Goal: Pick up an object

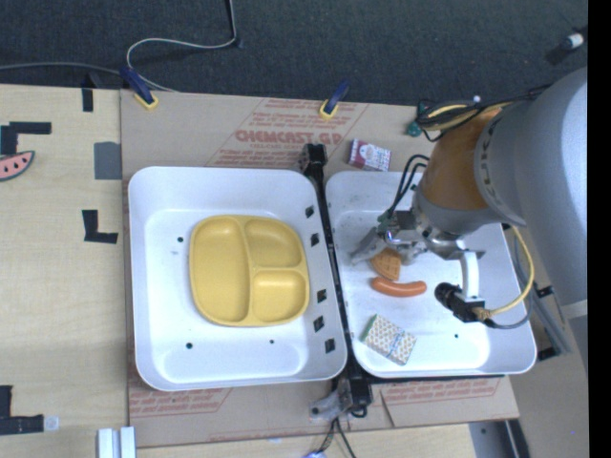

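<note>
Hovering gripper over biscuit

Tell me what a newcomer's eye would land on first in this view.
The yellow divided plate fills the middle of the left bin. From the right, the grey arm reaches into the right bin, its gripper low beside a hot dog and a patterned packet.

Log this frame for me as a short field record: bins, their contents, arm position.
left bin: holds a yellow divided plate
right bin: holds an orange sausage-shaped piece, a tan piece, a patterned packet
arm: reaches in from the right, over the right bin
gripper: low over the tan piece, grasp cannot be judged
outside bins: small packet on the cardboard above the right bin
</note>
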